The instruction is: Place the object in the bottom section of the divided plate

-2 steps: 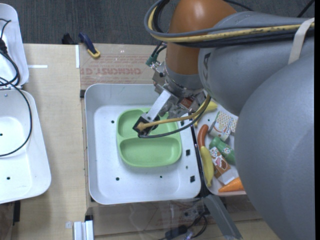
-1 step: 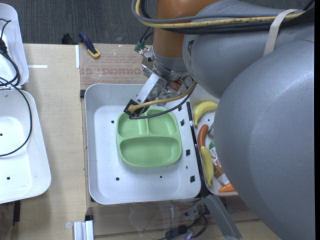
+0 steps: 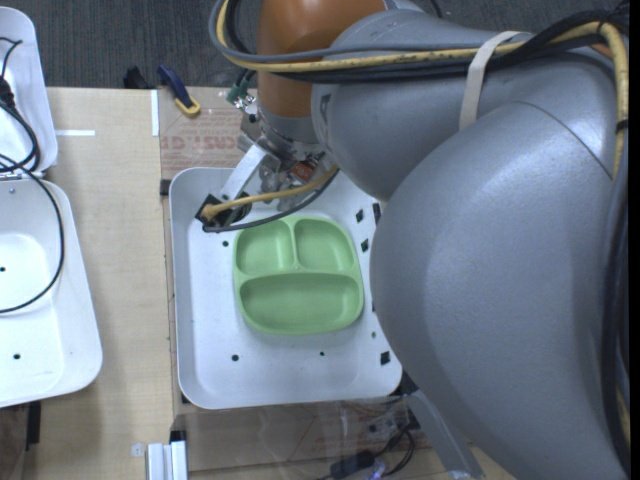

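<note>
Faint red print on the cardboard

Above the bin (image 3: 190,298) that holds the green divided plate (image 3: 297,274), a cardboard sheet (image 3: 195,133) bears reddish letters, partly hidden by the arm (image 3: 480,218); the word cannot be made out.

a robotics lab: big grey arm (image 3: 480,218), white bins (image 3: 200,368) on a wooden bench (image 3: 110,168), loose cables (image 3: 30,148).

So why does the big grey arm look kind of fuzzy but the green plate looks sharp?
In the camera view, the arm sits close to the lens, so it is soft and out of focus; the green divided plate lies at the focus distance, evenly lit, with mild shine and faint shadow on the white bin.
</note>
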